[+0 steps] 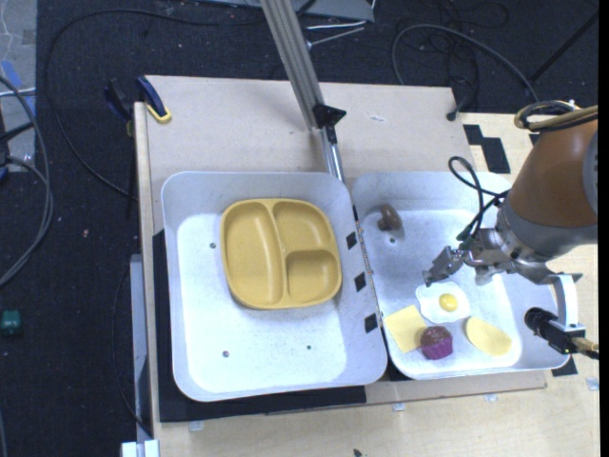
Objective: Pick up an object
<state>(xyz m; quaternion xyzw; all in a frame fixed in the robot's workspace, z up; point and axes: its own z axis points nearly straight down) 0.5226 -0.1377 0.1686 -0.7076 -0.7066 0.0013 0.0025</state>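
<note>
The arm [557,184] enters from 3 o'clock — a bulky grey body with an orange band above the wrist — and slopes down toward 8 o'clock. Its wrist sits at about 4 o'clock from the view's centre. The gripper [443,269] points toward 8 o'clock, 2 thin metal fingers [438,274] at its tip — too small and close-set to judge their spacing.
</note>
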